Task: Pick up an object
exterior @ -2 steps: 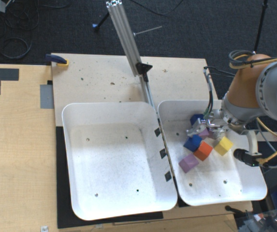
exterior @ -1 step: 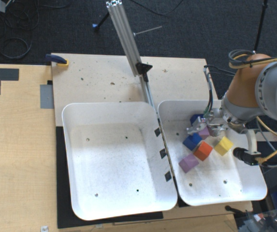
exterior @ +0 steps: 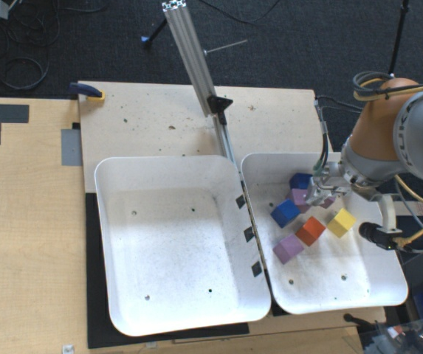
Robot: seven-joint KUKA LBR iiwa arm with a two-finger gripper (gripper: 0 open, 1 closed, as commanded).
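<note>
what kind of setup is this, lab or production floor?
Likely a robotics lab: two white bins on a workbench, small coloured blocks as test objects, loose cables across dark carpet.

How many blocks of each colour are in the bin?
Blue blocks: 2
Purple blocks: 2
Orange block: 1
Yellow block: 1
Total: 6, all in the right bin; one purple block sits partly hidden under the gripper.
</note>
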